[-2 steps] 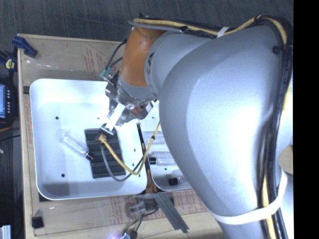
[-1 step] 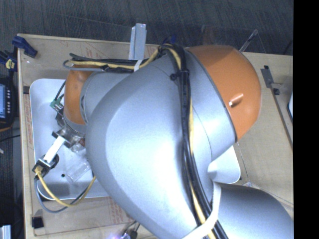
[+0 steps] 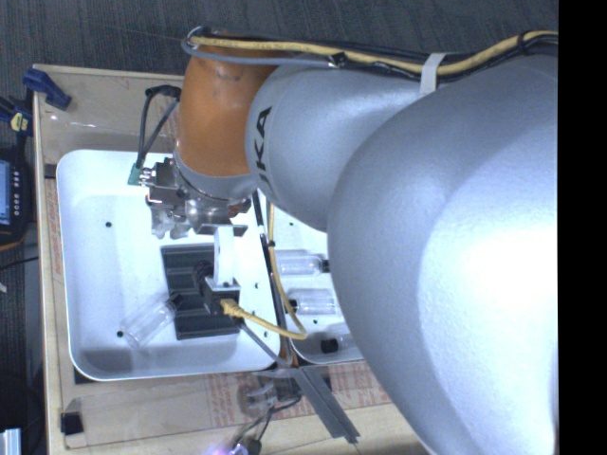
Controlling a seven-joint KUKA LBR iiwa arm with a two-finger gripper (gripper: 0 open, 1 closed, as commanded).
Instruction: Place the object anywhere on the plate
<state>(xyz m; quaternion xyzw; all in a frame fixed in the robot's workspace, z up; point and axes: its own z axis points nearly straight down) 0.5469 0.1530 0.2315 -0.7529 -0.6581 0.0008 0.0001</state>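
**Edges and clearance.** The surface (image 3: 104, 102) is pale wood and carries two shallow white bins side by side. The left bin (image 3: 64, 254) shows its far, left and near walls, with rounded corners and a raised rim. Its floor is bare along the left wall and at the far left corner. The right bin (image 3: 305, 356) shows a curved near corner and a strip of floor; the arm (image 3: 427, 207) covers the rest of it. The arm also hangs over the right side of the left bin.

**Claw.** The claw (image 3: 174, 218) sits over the left bin toward its far side, below the orange band (image 3: 218, 112). Whether it is apart or together cannot be told, and no item is seen held in it.

**Object.** A clear plastic container (image 3: 147, 323) lies tilted on the left bin's floor, near the near left corner, apart from the claw.

**Other items.** Two clear plastic pieces (image 3: 305, 264) (image 3: 316, 303) lie in the right bin near its left wall, one behind the other. A small black item (image 3: 328, 346) rests close to that bin's near rim.

**Materials.** The bins are smooth, glossy plastic. The arm shell is smooth grey with a matte orange ring. A blue clamp (image 3: 45, 88) grips the surface's far left corner.
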